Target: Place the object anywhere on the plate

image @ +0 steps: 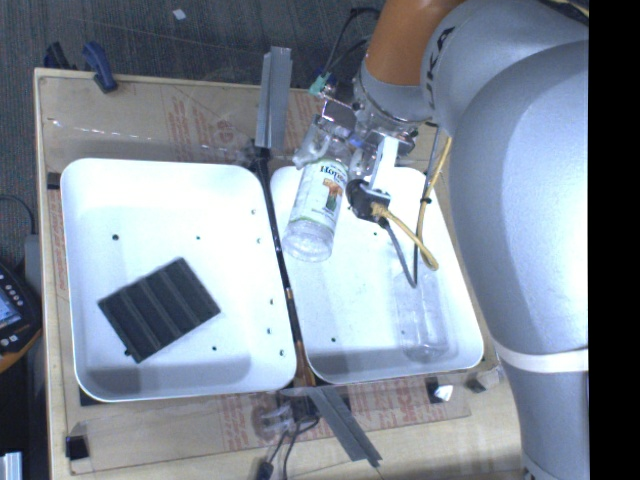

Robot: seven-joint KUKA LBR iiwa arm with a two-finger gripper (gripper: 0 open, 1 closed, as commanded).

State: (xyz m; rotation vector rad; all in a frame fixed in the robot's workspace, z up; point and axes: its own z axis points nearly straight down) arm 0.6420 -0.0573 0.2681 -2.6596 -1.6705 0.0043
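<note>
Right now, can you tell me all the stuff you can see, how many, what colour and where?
Bins: two, white, side by side on the bench.
Plate: one, dark grey, ridged, in the left bin.
Bottle: one, clear with a label, tilted over the right bin's near-left part, beside the gripper.
Second bottle: one, clear, lying in the right bin.
Clamp: one, blue, bench's top left corner.
Arm: one, grey with orange band, reaching in from the right.
Gripper: one, above the right bin.
</note>
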